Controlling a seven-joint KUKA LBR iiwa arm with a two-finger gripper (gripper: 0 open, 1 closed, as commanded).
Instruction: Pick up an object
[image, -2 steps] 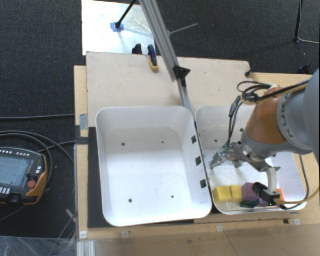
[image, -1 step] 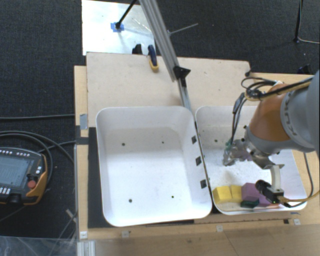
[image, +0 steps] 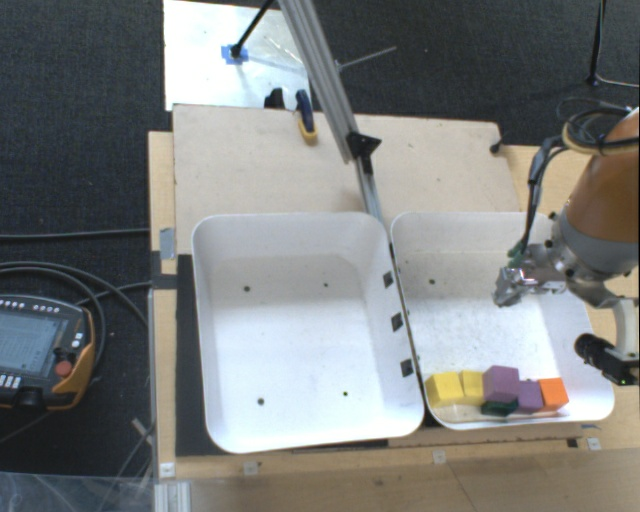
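The arm (image: 605, 200) comes in over the right edge of the desk (image: 260, 160), its orange band showing above the grey wrist. Its hand (image: 512, 288) hangs over the right bin (image: 420, 240), above the middle of that bin's floor and toward its right wall. From this slant I cannot tell how the hand is set, and nothing shows in its grip.

The things to pick lie in a row along the near wall of the right bin, well apart from the hand. At the left end of the row sit two yellow blocks (image: 456, 387), touching each other. Next comes a purple block (image: 502, 381), with a dark green piece (image: 499, 407) just in front of it against the bin's near rim. A smaller purple block (image: 529, 395) lies just to the right, and an orange block (image: 553, 392) closes the row near the bin's near right corner.

The left bin (image: 215, 300) stands beside the right one, their rims touching along the middle of the desk. A grey metal pole (image: 330, 85) slants across the far part of the desk and comes down where the two bins meet. On the floor beyond the desk's left edge lies a teach pendant (image: 40, 350) with its cable.
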